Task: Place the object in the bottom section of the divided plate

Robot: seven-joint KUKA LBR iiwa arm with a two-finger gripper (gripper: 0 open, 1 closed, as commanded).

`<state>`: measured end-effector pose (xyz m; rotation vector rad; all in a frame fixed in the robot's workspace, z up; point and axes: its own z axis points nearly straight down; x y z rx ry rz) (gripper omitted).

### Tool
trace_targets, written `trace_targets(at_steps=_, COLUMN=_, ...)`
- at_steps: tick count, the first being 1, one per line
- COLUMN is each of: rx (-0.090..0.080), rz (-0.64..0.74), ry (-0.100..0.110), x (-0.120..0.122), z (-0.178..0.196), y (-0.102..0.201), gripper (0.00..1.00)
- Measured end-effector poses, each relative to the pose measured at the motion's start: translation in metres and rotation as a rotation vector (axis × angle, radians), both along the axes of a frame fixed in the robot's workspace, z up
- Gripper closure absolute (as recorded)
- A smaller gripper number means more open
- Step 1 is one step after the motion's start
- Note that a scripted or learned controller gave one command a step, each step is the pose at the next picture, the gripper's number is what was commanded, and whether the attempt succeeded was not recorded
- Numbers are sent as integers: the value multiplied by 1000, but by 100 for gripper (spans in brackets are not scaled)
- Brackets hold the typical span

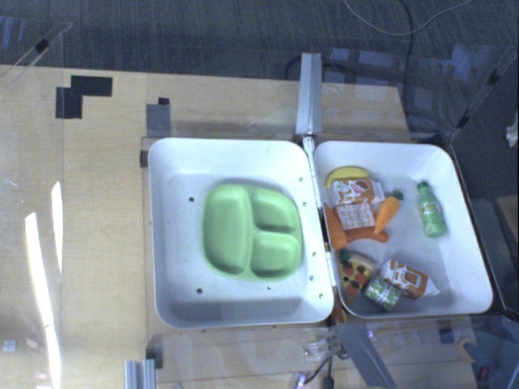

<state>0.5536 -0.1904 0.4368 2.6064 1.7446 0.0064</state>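
At the centre of the frame, two shallow white bins sit side by side on the pale wooden desk (pixel 81 241). They meet along a shared edge below an upright grey metal post (pixel 309 96).

The left bin (pixel 174 298) holds the green divided plate (pixel 251 232), which lies flat near the bin's middle. The plate has three sections: one long section down its left side and two smaller ones stacked on its right, one toward the top of the frame and one toward the bottom.

All the loose things lie in the right bin (pixel 462 258), so whichever one is meant for the plate is there, apart from the plate.
- Near that bin's upper left corner, a yellow banana (pixel 347 173) curves over a small brown-and-white carton (pixel 354 191).
- A pale checked packet (pixel 355 215) sits just below the carton.
- An orange carrot (pixel 387 214) leans beside the packet, tilted, its green tip toward the top of the frame.
- A green bottle (pixel 431 210) lies well apart toward the right wall.
- Along the lower left wall rests a pizza slice (pixel 355 271).
- Just to its right are a small green can (pixel 381 294) and a second brown-and-white carton (pixel 405 278), touching or nearly so.

Black tape marks (pixel 81 94) show at the upper left of the desk, and a thin cable (pixel 405 23) loops across the dark floor at the upper right.
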Motion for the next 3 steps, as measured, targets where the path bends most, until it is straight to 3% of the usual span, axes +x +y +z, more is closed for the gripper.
trace_targets(at_steps=1, rx=3, rz=-338, ry=3, x=22, z=-24, y=38, gripper=100)
trace_targets(at_steps=2, rx=5, rz=-497, ry=5, x=-21, z=-253, y=149, gripper=100)
trace_targets(at_steps=3, rx=4, rz=-428, ry=2, x=-65, z=-220, y=53, gripper=100)
